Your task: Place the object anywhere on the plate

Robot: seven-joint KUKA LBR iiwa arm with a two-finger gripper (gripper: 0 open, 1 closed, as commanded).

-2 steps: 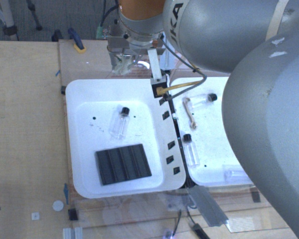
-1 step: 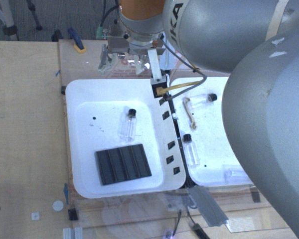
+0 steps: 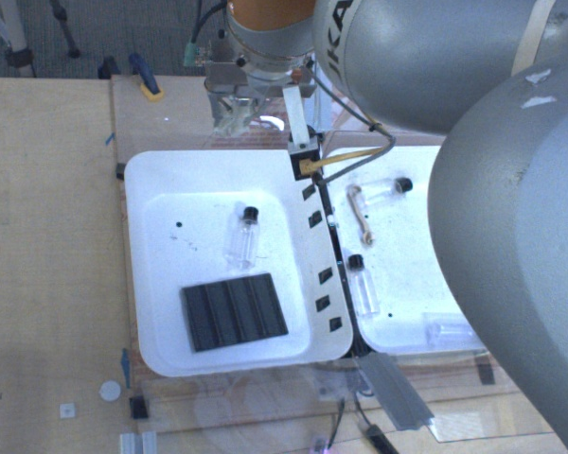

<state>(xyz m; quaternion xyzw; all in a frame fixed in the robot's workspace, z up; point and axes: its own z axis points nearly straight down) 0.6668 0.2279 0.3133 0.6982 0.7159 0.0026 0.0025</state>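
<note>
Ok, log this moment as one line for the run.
gripper: above left bin's far edge | vial: in left bin, beside black plate | placed: no

bright even light | soft shadows | near arm blurred
</note>
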